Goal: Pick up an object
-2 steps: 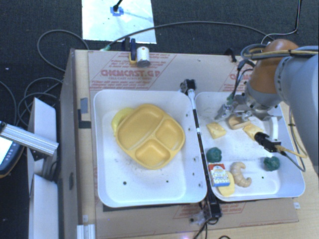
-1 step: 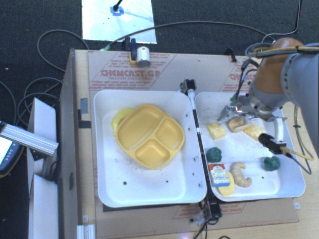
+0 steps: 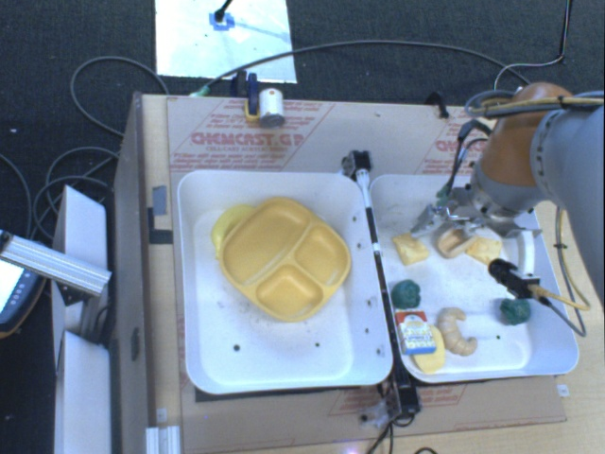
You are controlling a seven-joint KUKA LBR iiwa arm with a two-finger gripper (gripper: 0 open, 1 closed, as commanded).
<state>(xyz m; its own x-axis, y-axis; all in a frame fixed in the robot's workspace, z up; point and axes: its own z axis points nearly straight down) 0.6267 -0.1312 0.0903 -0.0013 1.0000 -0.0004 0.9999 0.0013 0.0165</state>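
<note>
Two white bins side by side on the tabletop point(image 3: 151, 282). In the left bin point(image 3: 203, 348), a yellow plate point(image 3: 284, 258) with three parts, lying on a second yellow thing. In the right bin point(image 3: 548, 353), the tool point(image 3: 452, 214) low at the far side, just above a tan bread piece point(image 3: 452, 243). Fingers spread apart, nothing between them. Left of the bread piece, a yellow cheese chunk point(image 3: 409, 249); right of it, another pale yellow bit point(image 3: 484, 249). Nearer than the bread piece, a green broccoli point(image 3: 407, 293), a curled croissant point(image 3: 458, 330), a small packet point(image 3: 419, 340) and a second green lump point(image 3: 515, 310). Grey arm point(image 3: 567, 159) with orange band coming in over the right bin.
</note>
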